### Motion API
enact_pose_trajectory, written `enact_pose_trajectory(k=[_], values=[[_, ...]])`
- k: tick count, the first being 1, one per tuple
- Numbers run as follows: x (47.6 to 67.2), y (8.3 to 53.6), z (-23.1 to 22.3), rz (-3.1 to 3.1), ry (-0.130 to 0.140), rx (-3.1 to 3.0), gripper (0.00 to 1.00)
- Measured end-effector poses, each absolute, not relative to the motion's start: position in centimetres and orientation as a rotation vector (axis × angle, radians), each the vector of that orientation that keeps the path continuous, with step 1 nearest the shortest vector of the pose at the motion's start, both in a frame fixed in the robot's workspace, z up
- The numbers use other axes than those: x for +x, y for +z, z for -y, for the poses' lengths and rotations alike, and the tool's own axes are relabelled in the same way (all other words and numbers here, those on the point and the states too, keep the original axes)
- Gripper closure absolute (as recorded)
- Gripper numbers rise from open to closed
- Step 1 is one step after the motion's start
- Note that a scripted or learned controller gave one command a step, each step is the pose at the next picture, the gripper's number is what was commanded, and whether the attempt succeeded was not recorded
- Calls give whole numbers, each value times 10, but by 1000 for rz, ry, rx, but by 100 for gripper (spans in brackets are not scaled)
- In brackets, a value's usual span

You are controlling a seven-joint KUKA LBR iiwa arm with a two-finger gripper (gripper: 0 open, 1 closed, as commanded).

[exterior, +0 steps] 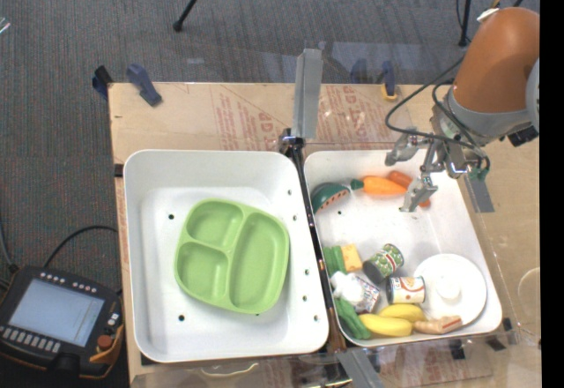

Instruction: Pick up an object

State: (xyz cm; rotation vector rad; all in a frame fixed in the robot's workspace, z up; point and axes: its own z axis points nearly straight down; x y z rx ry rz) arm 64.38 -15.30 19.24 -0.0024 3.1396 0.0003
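The gripper (417, 197) hangs over the far end of the right bin (471, 232), just beside the right tip of the carrot (382, 186) and a small red piece (426, 192) I cannot identify; from this slant I cannot tell whether it is open or closed, and nothing is visibly held. The carrot looks like the nearest candidate to pick. It is a smooth, tapered, glossy plastic shape, so a grip near its thin end could squeeze it sideways and send it sliding across the slick white floor. It also lies close to the far wall, and a descent slightly off line could strike the rim or pin the toy against it. The domed green melon slice (328, 197) sits just left of the carrot and could be nudged. The near end holds a tight clutter: two small cans (385, 261) with paper labels, round and apt to roll, a curved banana (393, 324), a yellow block (352, 257) and a flat white plate (458, 287) too thin to pinch easily. Reaching there risks catching two things at once. The left bin (145, 192) holds a matte green tray (233, 254) with three compartments, broad and shallow, hard to grasp except at its edge. Both bins rest on a cardboard-covered counter (203, 117)
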Motion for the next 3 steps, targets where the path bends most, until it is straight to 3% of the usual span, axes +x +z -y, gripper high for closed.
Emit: enact_pose_trajectory(k=[1,2,3], values=[[598,84,115,-3146,5,62,0],[517,87,99,-3140,2,-146,0],[496,90,108,-3128,0,-38,0]])
